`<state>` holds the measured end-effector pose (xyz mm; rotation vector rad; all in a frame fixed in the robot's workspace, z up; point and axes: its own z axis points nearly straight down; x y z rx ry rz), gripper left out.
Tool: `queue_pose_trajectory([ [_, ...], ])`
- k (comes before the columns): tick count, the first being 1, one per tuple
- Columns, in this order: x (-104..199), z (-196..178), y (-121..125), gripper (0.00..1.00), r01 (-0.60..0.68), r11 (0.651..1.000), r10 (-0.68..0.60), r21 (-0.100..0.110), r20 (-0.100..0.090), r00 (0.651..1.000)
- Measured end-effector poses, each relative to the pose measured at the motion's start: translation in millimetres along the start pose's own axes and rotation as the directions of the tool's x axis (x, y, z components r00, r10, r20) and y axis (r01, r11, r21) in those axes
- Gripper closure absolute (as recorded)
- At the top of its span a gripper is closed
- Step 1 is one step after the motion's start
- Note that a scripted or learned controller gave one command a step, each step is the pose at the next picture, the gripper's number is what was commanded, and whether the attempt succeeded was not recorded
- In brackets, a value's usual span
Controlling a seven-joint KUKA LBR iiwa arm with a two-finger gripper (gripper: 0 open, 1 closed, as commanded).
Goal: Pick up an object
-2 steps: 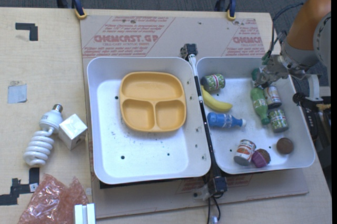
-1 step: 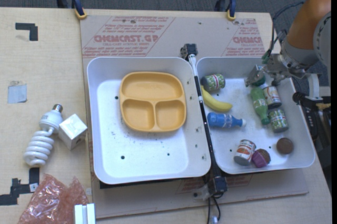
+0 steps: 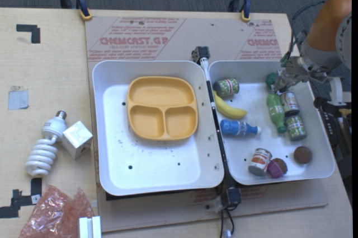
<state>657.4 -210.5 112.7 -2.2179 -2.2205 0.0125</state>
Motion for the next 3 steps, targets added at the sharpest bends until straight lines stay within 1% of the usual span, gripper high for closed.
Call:
queue_pose_trajectory([
  [1, 1, -2, 2, 0.0, 0.001, 1.0, -0.001, -0.011, 0.001, 1.0],
  [2, 87, 19, -6, 0.0, -0.004, 1.0, 0.004, -0.008, 0.001, 1.0],
  [3, 46, 19, 2, 0.0, -0.002, 1.0, 0.002, -0.01, -0.002, 1.0],
])
